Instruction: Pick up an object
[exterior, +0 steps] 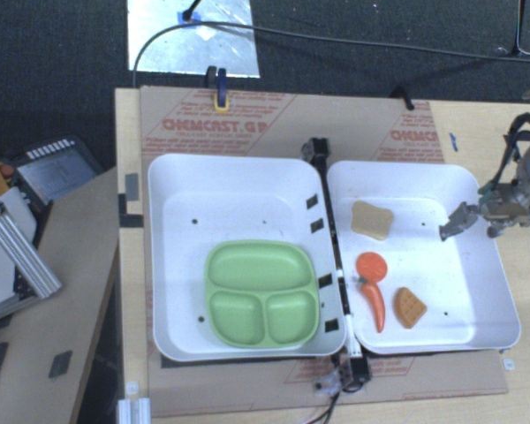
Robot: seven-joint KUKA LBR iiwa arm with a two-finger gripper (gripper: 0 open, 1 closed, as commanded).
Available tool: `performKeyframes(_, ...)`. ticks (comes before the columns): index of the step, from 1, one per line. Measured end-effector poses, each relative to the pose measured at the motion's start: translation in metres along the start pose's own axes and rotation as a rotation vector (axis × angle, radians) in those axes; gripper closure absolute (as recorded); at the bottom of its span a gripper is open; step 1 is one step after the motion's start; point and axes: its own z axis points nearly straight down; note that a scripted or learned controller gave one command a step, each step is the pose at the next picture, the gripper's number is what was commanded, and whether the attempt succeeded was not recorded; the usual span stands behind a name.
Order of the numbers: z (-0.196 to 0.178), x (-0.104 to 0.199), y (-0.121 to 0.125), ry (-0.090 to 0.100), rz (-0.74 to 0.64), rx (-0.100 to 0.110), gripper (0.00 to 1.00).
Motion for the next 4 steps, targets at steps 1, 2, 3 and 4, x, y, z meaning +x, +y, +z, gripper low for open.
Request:
performKeyframes(1,-0.005,0.0,0.002,-0.002,-0.003,-0.01,0.0)
performKeyframes(2,0.047,0.0,-0.007,-0.001,-0.001,-0.007,0.0)
performKeyframes(3,0.093,-0.002,0.002,-0.002,-0.002,-0.008,0.0)
performKeyframes(4,0.142,-0.002,0.002,-0.001,-0.001,-0.007,0.0)
